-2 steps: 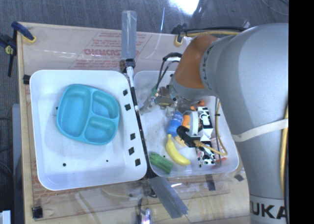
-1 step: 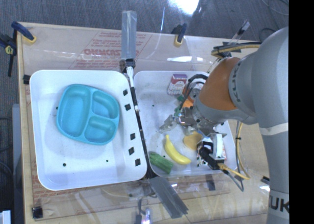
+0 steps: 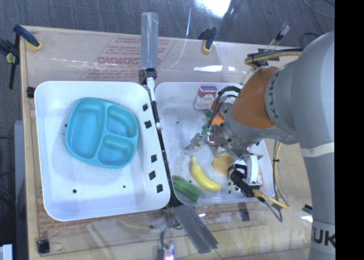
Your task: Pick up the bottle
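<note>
Down in the right bin (image 3: 170, 97), the gripper (image 3: 197, 143) hangs low over the white floor, a cluster of grey metal and black parts under the arm's (image 3: 284, 102) orange band. Whether its jaws are open or shut cannot be told from this slant, and nothing is seen between them. Just beside it, toward the near rim, lies a soft yellow lump (image 3: 223, 163), partly under the wrist. A curved, smooth yellow banana (image 3: 205, 177) lies near that. Next to the banana's left end, against the bin's near wall, rests a dark green cylinder (image 3: 186, 188) with rounded ends. It is the one shape that could be the bottle, though that is not certain, and it lies apart from the gripper. At the far wall stands a small red and white carton (image 3: 205, 97). The left bin (image 3: 51, 196), a shallow white tray with rounded corners, holds a glossy light blue plate (image 3: 102, 132) moulded into three compartments. Both bins sit on a pale wooden bench (image 3: 74, 45) under a clear sheet
</note>
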